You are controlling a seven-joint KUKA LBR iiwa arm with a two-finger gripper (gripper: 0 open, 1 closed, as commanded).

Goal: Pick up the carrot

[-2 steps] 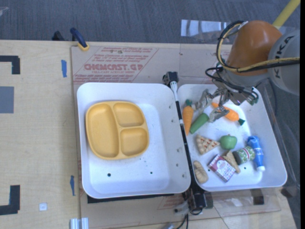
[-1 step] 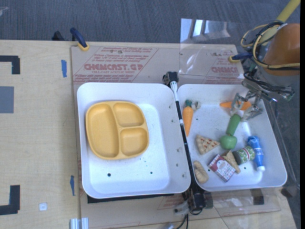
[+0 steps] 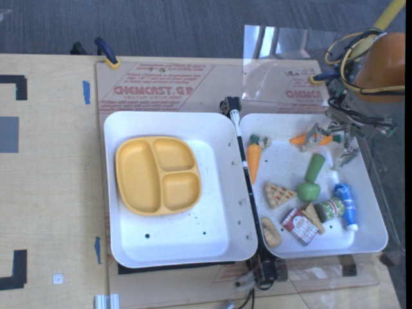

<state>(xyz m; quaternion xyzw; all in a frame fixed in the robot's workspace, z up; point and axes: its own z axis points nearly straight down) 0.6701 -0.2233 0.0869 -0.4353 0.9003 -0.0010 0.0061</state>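
Overhead, gripper low in right bin; carrot well apart

Two white bins – one yellow tray, two carrots.

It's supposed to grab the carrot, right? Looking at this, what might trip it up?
Two things, I'd guess. The carrot lies tight against the left wall of the right bin, so a finger may hit the wall rather than slip beside it. Also, the gripper hangs at the bin's far right, over a small orange piece, well away from the carrot; it might close on that piece by mistake. The green bottle lies between them and could get knocked.
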